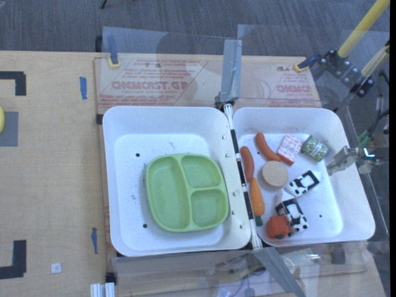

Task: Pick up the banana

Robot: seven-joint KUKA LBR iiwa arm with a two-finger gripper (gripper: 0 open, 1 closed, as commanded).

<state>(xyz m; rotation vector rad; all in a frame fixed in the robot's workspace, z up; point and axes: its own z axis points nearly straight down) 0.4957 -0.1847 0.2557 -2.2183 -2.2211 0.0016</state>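
The gripper hangs over the right bin's right rim; whether it is open or closed I cannot tell. A yellow shape, cut off at the table's left edge, may be the banana. This looks like the approach step, and the next move calls for a long reach leftward.

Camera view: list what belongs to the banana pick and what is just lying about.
Job in hand:
gripper, over the right bin's right side
perhaps the yellow thing, cut off at the left edge

Lying about:
green tray in the left bin
in the right bin: long sausage, carrot, tan disc, pink packet, green lump, red piece
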